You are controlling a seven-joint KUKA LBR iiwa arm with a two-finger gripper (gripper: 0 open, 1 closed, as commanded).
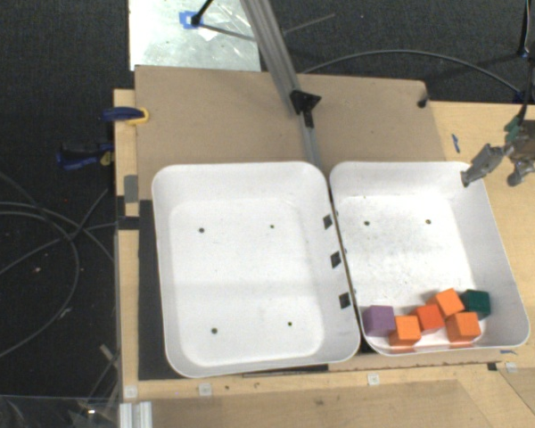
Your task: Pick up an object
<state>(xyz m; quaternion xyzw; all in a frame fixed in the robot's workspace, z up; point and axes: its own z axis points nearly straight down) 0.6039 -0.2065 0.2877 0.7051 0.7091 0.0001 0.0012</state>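
Gripper (492, 169) in view at the far right, above the top right corner of the right bin (481, 194) and just past its rim. Two fingers visible: one finger (478, 165) slants down toward that corner, tip over the rim; the second finger (515, 175) hangs further from the bin. Clear gap between them; fingers spread, nothing between. Grey wrist body sits just behind the fingers, on the side away from the bin, cut off by the frame edge.
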